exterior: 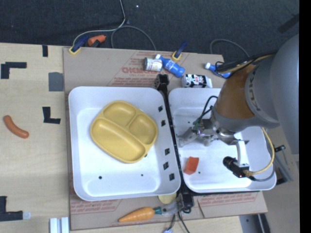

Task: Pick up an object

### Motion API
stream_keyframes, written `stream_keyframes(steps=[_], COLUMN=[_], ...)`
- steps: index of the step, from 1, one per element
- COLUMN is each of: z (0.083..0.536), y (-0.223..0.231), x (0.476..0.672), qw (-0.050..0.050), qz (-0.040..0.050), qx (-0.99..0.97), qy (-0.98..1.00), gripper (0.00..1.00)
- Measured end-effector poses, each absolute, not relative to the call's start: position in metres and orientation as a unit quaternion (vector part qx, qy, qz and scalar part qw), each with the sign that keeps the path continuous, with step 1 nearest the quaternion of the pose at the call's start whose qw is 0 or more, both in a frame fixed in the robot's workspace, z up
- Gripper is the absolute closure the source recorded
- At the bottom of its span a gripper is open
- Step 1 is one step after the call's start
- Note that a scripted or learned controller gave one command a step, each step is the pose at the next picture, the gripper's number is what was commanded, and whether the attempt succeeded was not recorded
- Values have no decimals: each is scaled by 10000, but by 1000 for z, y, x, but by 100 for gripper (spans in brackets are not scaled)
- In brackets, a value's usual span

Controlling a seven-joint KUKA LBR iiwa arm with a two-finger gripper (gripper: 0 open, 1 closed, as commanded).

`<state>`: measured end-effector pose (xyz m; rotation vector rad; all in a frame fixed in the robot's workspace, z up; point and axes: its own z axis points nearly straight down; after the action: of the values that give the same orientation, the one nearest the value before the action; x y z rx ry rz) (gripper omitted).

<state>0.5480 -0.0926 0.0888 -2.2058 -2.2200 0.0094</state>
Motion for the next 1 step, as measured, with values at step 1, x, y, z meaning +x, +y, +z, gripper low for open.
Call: stream_keyframes(steps=[1], z=[85], y=[-95], x=[639], qw=[-19], qz=[-9], qx=[-7059], qy=[-7084], gripper=[0])
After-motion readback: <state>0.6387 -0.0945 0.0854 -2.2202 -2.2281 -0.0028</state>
